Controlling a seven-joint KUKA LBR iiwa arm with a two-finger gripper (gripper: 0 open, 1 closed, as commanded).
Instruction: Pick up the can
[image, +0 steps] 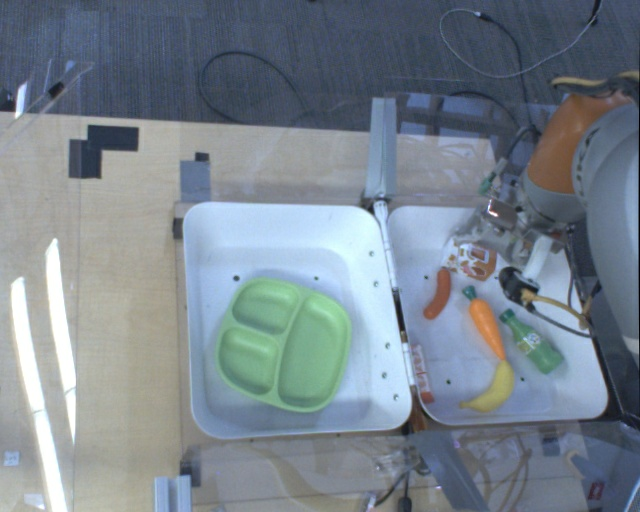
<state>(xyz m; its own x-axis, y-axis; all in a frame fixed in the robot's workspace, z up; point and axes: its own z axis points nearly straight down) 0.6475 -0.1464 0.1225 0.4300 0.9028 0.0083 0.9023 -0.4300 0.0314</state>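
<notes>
Two white bins on a pale wood bench, grey carpet beyond. Left bin (200, 300): green divided plate (285, 344). Right bin (570, 400): sausage (437, 293), carrot (486, 325), banana (493, 388), green bottle (531, 342). Can (470, 260) at far side, tilted, axis unclear, under gripper (505, 222); grip state unreadable.

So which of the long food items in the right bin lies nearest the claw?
The red sausage, left of the can under the claw; carrot and banana lie lower.
</notes>
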